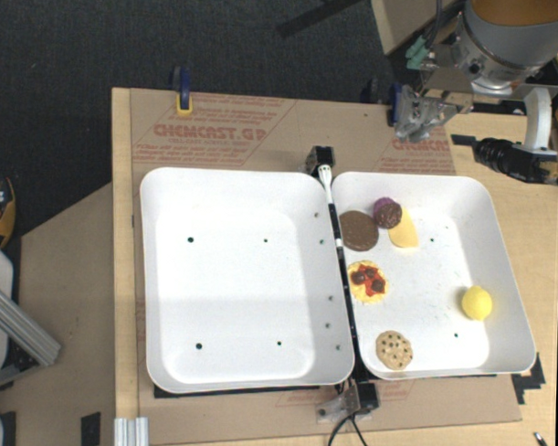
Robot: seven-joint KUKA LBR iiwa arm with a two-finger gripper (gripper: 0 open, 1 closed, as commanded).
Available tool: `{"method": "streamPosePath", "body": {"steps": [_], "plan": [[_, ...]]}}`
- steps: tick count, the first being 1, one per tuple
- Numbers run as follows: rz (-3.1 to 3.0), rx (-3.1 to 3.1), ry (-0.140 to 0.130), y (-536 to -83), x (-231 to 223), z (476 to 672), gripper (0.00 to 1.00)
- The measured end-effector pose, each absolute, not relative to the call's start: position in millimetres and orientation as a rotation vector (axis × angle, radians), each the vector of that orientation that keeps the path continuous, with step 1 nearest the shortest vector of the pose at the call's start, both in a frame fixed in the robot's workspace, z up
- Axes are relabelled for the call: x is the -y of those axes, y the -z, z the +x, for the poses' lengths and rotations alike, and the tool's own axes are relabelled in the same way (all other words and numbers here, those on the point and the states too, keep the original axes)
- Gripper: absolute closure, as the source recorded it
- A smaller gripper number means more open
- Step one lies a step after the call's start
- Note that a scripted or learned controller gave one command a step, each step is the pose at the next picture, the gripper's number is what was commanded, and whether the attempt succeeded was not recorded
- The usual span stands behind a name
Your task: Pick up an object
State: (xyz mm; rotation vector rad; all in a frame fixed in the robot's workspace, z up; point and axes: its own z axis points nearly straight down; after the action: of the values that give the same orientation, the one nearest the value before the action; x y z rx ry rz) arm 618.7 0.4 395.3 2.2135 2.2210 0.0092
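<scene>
- Grey metal gripper (418, 122) hanging above the counter (245, 134) just past the far rim of the right bin (497, 271); too small and blurred to tell whether spread or pinched, with nothing seen held.
- Step in hand, by judgement: approach only, nothing picked yet, no object chosen by contact.
- Nearest below and slightly toward the camera: purple round piece (386, 211), touching or nearly touching a brown disc (358, 230) on one side and a pale yellow piece (404, 235) on the other.
- Further toward the camera: flat pastry with red topping (368, 281), lying alone close to the divider between the bins.
- Further still, off toward the arm's side: yellow ball (476, 303), well apart from everything else.
- Farthest: chocolate-chip cookie (393, 350), near the front rim.
- Left bin (168, 259) beyond the divider, holding no pickable thing.
- Next move, by judgement: travel over the rim into the right bin, then descent onto a single target.
- Easiest candidates: yellow ball or cookie, each with free space around.
- Riskier: the crowded trio, likely to be nudged together; flat discs hard to pinch from above.
</scene>
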Motion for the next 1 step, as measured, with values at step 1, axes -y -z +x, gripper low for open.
{"method": "streamPosePath", "body": {"steps": [1], "plan": [[2.211, -2.223, -0.013, -449.6, -40.8, 605.3, 1.0]]}}
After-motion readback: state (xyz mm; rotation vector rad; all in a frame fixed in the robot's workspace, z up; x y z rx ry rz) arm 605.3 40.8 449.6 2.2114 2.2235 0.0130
